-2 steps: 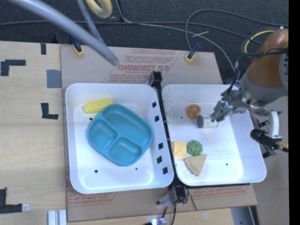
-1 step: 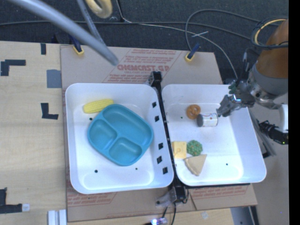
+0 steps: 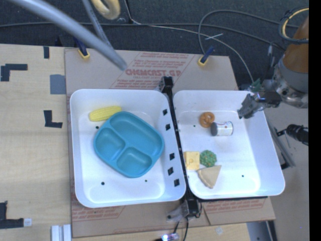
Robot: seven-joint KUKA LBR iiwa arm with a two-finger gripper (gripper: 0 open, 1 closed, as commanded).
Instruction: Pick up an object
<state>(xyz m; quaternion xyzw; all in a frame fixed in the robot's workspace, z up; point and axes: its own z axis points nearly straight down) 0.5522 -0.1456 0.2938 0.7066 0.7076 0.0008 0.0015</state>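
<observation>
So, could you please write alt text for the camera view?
The end effector hovers over the right bin's far right edge, above a doughnut, small can, cheese, broccoli and wedge. The left bin holds a blue tray and corn.

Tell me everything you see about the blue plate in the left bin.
The blue plate is a rounded-corner tray with three shallow compartments, apparently smooth plastic. It lies flat, face up and turned at a slant, on the floor of the left bin. Its compartments hold nothing. A yellow corn cob lies at its upper left edge, seemingly touching it.
</observation>
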